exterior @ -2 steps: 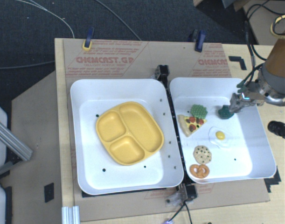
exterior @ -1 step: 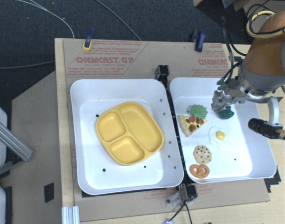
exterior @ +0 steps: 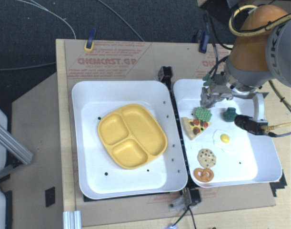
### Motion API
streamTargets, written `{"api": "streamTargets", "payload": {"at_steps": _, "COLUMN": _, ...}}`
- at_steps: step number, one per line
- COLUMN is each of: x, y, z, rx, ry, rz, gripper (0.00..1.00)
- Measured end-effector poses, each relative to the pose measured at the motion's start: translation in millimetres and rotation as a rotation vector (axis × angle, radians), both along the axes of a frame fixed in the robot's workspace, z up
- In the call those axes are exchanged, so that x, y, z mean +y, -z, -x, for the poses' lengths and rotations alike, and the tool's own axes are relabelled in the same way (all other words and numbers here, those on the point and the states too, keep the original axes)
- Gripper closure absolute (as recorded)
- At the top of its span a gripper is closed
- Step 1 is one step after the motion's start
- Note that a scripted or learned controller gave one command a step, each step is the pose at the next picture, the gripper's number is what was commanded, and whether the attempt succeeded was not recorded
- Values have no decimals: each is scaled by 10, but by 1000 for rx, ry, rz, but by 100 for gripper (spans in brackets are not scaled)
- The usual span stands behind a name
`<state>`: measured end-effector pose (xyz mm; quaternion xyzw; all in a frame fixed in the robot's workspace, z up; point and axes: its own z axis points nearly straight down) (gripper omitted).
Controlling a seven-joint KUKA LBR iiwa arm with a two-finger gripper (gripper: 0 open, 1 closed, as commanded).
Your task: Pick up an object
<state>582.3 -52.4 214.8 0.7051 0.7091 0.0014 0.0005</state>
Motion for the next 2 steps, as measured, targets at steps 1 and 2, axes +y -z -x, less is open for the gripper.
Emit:
{"api": "streamTargets", "payload": {"at_steps": 1, "x": 481, "y": 36, "z": -59, "rx": 1, "ry": 0, "rz": 0, "gripper": 100}}
{"api": "streamTargets", "payload": {"at_steps": 2, "x": 1010, "y": -43, "z": -121, "rx": 0, "ry": -1, "rz": -1, "gripper": 100}}
